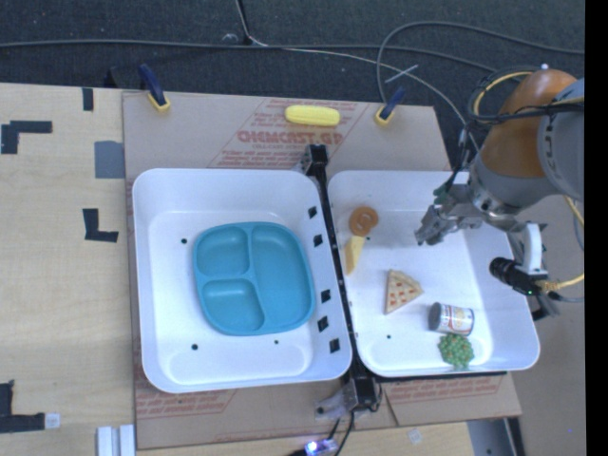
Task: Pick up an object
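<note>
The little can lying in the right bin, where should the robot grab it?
Best guess: grip the can across its round middle, coming straight down from above. It lies on its side, so its curved sides face up. The green clump sits close below it, so the gripper should close across the other way.

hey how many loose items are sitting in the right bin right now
5. A brown round piece and a yellow strip near the divider, a pizza slice mid-bin, a small can and a green cluster toward the near right corner.

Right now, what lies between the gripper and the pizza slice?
Nothing: in the camera view, bare white bin floor separates the gripper from the pizza slice.
</note>
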Controlling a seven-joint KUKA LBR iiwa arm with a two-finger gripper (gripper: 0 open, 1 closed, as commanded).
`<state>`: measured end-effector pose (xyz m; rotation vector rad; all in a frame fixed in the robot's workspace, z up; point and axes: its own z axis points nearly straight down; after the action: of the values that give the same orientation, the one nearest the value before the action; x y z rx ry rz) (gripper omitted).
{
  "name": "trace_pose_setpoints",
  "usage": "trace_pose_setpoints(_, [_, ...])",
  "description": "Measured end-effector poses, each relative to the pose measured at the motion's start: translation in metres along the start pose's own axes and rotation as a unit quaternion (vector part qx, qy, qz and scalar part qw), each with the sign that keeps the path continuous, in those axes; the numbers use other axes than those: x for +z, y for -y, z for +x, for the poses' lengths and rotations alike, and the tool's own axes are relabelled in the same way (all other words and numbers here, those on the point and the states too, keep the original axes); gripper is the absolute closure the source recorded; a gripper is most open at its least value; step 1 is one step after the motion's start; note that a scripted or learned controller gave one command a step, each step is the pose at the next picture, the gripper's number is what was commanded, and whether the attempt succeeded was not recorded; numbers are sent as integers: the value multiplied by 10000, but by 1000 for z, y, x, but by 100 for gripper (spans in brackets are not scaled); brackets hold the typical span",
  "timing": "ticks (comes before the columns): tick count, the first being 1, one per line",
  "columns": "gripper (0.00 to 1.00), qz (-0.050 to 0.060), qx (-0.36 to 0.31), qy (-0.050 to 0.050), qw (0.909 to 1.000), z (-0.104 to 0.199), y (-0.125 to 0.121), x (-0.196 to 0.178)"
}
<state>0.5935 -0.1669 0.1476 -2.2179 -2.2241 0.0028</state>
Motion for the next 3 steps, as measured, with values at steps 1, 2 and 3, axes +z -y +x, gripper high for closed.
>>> trace_pose_setpoints(1, [100,-26,5,1,10000,1,-9,-46])
trace_pose_setpoints(2, [100,-30,6,3,10000,2,-9,-99])
trace_pose_setpoints(3, [100,-2,-15,-8,10000,58,-15,-85])
